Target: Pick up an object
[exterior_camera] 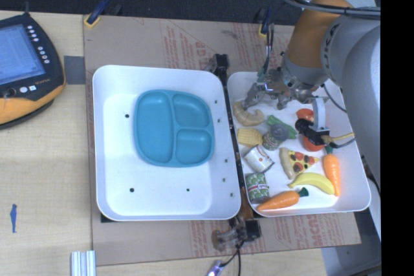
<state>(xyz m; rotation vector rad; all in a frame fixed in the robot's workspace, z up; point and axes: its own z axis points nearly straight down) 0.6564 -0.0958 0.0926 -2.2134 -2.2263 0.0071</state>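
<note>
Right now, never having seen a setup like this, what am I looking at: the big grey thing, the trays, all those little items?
One camera looks down at a slant on a bench. The grey arm with an orange band is a robot reaching in from the right; its two-finger gripper hangs over the far end of the right white bin. That bin holds toy food: a yellow banana, two orange carrots, a pizza slice, small cans. The left white bin holds a blue divided plate. Nothing shows between the fingers.
</note>
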